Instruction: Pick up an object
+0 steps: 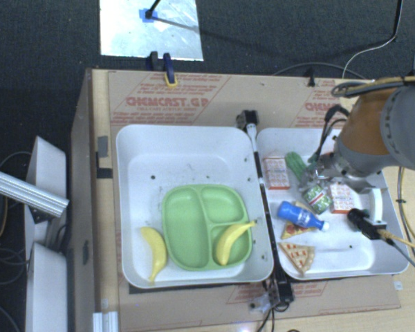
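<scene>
Dark carpet under bench point(194, 95); two white bins point(131, 185); jaws point(317, 180) low in right bin, grip unclear.

The left bin point(135, 185) holds a green divided plate point(197, 216). One banana point(233, 239) lies on the plate at 4 o'clock, another point(154, 252) just off its rim at 8 o'clock. In the right bin point(363, 258), the pincer point(317, 178) hangs by a green-and-red packet point(318, 198), with a blue bottle point(301, 215) and pizza slice point(297, 256) toward 6 o'clock.
</scene>
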`<control>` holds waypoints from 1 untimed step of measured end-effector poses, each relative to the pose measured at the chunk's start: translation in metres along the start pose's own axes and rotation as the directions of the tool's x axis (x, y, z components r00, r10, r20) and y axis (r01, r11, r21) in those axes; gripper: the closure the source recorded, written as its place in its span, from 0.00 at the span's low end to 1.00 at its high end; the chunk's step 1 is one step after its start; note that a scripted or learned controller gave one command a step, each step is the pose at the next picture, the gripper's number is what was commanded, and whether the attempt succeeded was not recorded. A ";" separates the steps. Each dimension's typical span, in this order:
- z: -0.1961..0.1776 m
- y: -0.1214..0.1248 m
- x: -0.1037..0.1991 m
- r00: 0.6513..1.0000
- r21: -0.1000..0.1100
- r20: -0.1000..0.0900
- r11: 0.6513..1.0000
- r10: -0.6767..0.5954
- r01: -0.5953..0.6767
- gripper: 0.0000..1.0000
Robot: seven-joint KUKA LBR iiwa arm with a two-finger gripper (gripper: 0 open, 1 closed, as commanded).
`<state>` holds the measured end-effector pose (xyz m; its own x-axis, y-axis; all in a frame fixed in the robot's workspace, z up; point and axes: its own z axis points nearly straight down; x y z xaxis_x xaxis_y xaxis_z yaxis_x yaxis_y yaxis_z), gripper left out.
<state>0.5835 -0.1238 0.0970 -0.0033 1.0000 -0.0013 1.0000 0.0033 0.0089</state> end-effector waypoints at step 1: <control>-0.088 -0.009 0.068 1.000 0.005 -0.002 1.000 -0.001 0.001 1.00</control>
<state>0.5737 -0.0556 0.1851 -0.0039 1.0000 0.0004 1.0000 0.0039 0.0037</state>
